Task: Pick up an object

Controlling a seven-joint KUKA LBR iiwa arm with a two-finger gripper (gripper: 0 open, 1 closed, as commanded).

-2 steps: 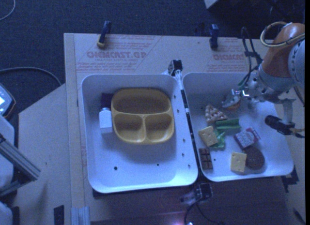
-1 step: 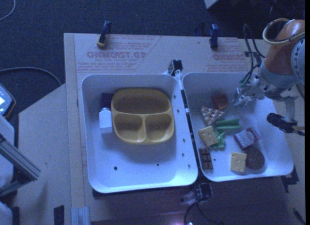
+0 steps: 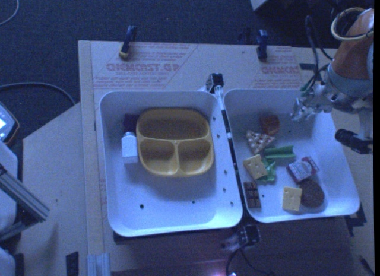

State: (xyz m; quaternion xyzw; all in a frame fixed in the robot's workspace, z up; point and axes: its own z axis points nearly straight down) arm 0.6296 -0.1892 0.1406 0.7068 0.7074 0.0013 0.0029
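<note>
Right now the arm's two-finger gripper (image 3: 303, 112) hangs over the upper right part of the frame, above the back of the right-hand shallow white bin (image 3: 338, 150); whether its claw is spread or pressed together I cannot tell, and nothing shows between the tips. Nearest to it, just left and a little lower, lies a small reddish-brown rounded toy food piece (image 3: 269, 123), with a wedge of toy pizza (image 3: 259, 140) just below that. Further down the bin sit green bean-like sticks (image 3: 279, 152), two yellow cheese squares (image 3: 255, 166), a brown chocolate bar (image 3: 252, 194) and a dark round cookie (image 3: 312, 194). These look like light, stiff plastic toys, probably smooth and apt to slip; the reddish piece seems best pinched across its narrow sides, while the flat cheese would be hard to get under. The left-hand white bin (image 3: 113, 168) holds a yellow divided plastic plate (image 3: 174, 141) and a small white bottle (image 3: 129, 148).
</note>
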